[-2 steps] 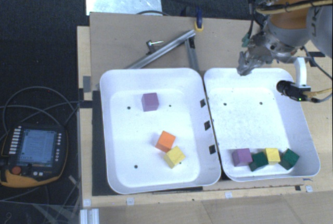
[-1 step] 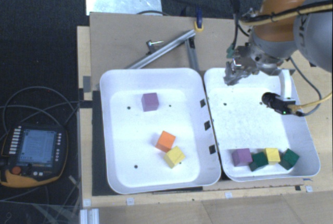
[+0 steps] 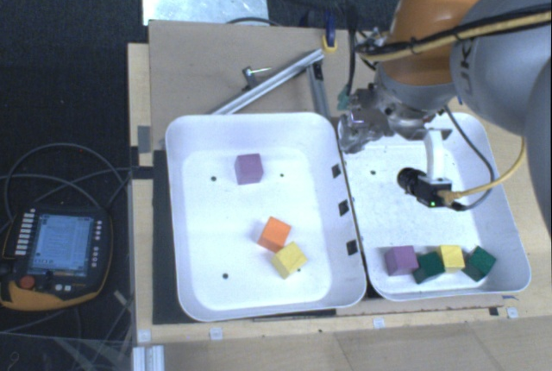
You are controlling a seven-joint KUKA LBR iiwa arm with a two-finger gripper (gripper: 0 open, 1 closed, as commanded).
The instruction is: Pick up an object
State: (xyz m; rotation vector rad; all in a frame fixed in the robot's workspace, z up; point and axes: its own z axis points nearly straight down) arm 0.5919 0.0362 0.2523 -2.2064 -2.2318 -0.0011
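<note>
Purple cube (image 3: 248,168), orange cube (image 3: 274,233), yellow cube (image 3: 290,259), left bin (image 3: 191,188)

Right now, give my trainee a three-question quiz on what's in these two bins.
1. How many blocks lie in the left bin?
2. True or false: the orange block touches the yellow block beside it.
3. Which bin does the end effector hang over? A) left B) right

Key:
1. Three: the purple block, the orange one and the yellow one.
2. True.
3. B, the right bin, near its upper left corner.
</note>
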